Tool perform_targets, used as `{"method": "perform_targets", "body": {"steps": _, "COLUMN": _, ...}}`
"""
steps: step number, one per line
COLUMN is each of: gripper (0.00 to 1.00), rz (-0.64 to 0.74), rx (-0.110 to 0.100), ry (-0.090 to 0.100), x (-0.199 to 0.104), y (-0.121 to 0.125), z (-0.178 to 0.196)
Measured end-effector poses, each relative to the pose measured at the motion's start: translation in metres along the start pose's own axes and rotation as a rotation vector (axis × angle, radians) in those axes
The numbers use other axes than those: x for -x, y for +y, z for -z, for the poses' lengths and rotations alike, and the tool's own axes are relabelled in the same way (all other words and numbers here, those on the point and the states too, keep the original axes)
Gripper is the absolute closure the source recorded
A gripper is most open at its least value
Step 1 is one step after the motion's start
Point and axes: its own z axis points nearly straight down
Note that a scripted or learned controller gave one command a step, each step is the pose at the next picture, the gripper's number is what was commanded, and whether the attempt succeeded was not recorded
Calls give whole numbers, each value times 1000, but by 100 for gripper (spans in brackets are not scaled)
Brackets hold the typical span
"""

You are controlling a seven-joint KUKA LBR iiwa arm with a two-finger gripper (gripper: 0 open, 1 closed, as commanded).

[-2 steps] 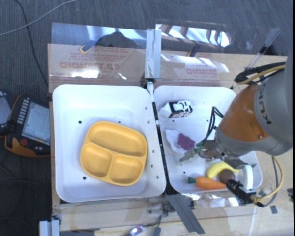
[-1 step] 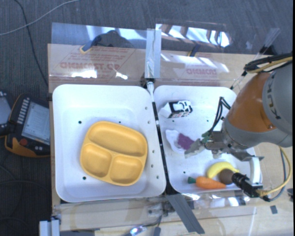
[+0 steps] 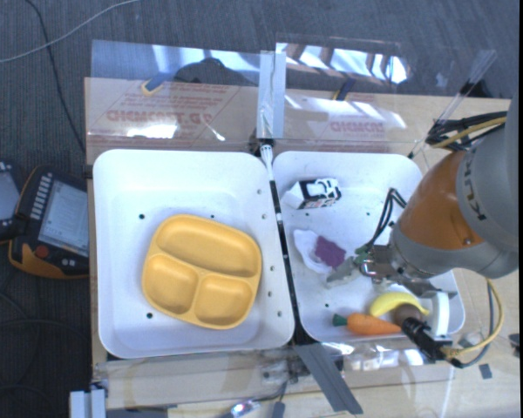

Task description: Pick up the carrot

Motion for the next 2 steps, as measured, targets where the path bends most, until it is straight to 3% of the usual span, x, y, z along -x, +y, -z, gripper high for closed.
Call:
{"method": "perform_targets", "body": {"steps": 1, "gripper": 0, "rz": -191, "rx": -2, "ry": -4, "x": 3, "y": 0, "z": 126}}
{"method": "perform_targets", "body": {"steps": 2, "gripper": 0, "rz": -67, "rx": -5, "ry": 1, "x": 17, "y": 0, "z": 14}}
